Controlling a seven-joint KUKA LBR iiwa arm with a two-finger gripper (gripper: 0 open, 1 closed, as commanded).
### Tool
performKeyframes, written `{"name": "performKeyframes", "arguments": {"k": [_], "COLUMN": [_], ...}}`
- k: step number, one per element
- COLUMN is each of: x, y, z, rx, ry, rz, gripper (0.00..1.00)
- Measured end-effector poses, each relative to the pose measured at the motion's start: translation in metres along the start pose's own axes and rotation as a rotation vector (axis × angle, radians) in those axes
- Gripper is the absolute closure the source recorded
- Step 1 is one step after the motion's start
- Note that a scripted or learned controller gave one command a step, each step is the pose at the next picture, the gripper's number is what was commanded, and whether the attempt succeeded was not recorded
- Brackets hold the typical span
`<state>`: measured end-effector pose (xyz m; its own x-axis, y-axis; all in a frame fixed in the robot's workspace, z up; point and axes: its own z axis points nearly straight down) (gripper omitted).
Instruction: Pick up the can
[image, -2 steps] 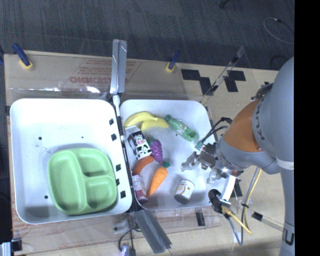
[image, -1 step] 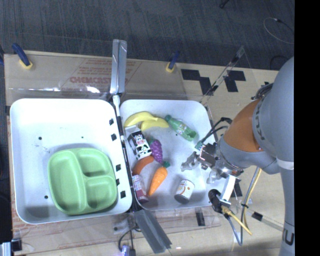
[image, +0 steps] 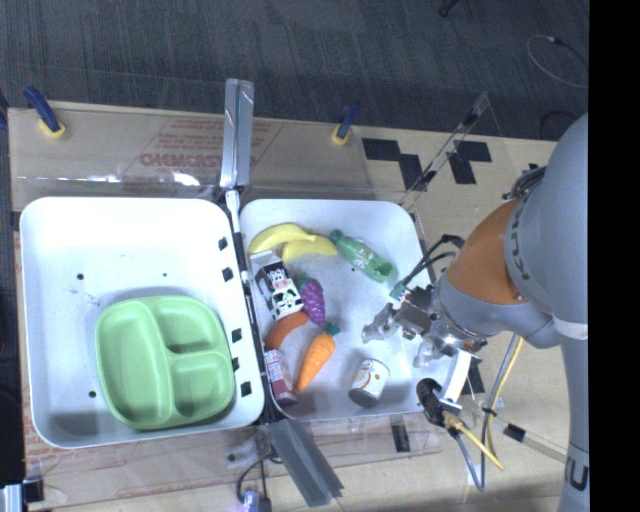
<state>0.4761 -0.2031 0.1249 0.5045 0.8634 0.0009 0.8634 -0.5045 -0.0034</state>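
Observation:
The can (image: 368, 380) is small and pale with a reddish label. It lies tilted near the front edge of the right bin (image: 400, 222). My gripper (image: 388, 322) hangs over the right side of that bin, a little behind and to the right of the can and apart from it. Nothing is visibly held. The grey arm with its orange band (image: 490, 262) reaches in from the right.
The right bin also holds a banana (image: 290, 240), a green bottle (image: 362, 256), a small carton (image: 278, 284), purple grapes (image: 314, 300), an orange (image: 288, 326), a carrot (image: 314, 360) and a red bottle (image: 278, 376). A green divided plate (image: 165, 360) lies in the left bin (image: 60, 230).

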Motion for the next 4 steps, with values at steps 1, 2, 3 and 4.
{"name": "performKeyframes", "arguments": {"k": [1, 2, 3, 4], "x": [0.000, 0.000, 0.000, 0.005], "y": [0.000, 0.000, 0.000, -0.004], "z": [0.000, 0.000, 0.000, 0.034], "rx": [0.000, 0.000, 0.000, 0.004], "ry": [0.000, 0.000, 0.000, 0.000], "rz": [0.000, 0.000, 0.000, 0.334], "gripper": [0.00, 0.00, 0.00, 0.00]}}
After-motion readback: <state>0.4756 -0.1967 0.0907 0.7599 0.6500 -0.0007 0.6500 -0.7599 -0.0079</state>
